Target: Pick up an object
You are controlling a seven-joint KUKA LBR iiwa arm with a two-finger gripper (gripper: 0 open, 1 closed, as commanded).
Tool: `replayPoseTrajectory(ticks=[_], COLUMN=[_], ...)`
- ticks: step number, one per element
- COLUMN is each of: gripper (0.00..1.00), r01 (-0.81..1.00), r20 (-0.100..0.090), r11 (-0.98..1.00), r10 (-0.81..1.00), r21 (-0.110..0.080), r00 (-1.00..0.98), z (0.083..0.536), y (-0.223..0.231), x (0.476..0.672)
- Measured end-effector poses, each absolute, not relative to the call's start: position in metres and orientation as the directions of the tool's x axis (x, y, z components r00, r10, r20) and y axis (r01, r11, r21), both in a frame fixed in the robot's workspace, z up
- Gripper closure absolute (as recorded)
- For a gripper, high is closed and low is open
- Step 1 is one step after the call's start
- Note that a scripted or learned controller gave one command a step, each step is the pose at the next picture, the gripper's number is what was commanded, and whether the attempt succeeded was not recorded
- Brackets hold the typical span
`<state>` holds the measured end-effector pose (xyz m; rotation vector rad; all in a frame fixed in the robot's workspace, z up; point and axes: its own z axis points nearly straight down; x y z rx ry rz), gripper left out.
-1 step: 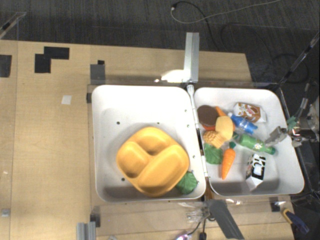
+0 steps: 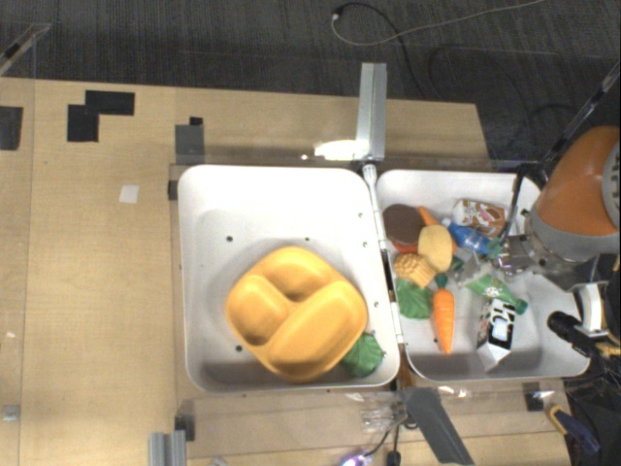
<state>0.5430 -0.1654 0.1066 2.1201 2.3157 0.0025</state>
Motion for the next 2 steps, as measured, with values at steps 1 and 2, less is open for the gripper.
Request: replayPoseTrajectory(ticks=[1, 2], gripper=[1.0, 1.0], r01=[0.996, 0.994], r20=[-0.002, -0.002], r11=[0.088, 0.107], r10=[0.996, 0.994], r21=[0.01, 0.007], r00=[-0.088, -0.107], z=[0.119, 0.205], y=[-0.165, -0.131], x=[0.545, 0.597])
